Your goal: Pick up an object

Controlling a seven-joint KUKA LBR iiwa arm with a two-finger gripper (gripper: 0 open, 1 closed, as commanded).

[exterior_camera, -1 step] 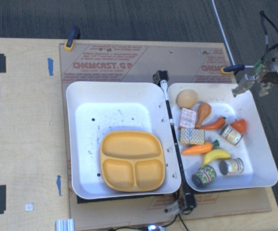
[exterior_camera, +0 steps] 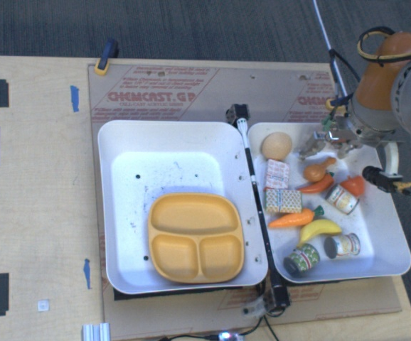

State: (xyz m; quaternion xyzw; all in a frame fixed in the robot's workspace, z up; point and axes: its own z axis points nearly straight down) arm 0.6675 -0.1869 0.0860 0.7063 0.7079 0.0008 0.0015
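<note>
- Your gripper [exterior_camera: 324,145] hangs over the far part of the right bin [exterior_camera: 397,258], low among the toys; the metal at its tip blurs into the white floor, so you cannot tell whether it is spread or pressed together, and nothing can be seen caught in it.
- Just beside the tip, on the side toward the camera, sits a small orange pear-shaped toy [exterior_camera: 317,170]. It is the nearest candidate, and I judge it the likeliest target.
- Touching or nearly touching that toy lies a red-orange chili [exterior_camera: 318,185], its long axis slanting from lower left up to the right.
- To the gripper's left, near the bin's far-left corner, rests a tan egg [exterior_camera: 277,146], round, with clear floor around it.
- To the right of the chili, a jar with a red cap [exterior_camera: 346,195] lies on its side.
- Further toward the camera lie a carrot [exterior_camera: 294,219] and a banana [exterior_camera: 321,229], both with long axes running roughly left to right, well apart from the tip.
- Nearest the camera are a green can [exterior_camera: 303,258] and a small jar [exterior_camera: 343,245].
- The left bin [exterior_camera: 117,190] holds a yellow divided plate [exterior_camera: 195,235], well apart from the arm.
- The move turns on this: the pear-shaped toy lies a short way toward the camera from the tip, crowded by the chili.
</note>
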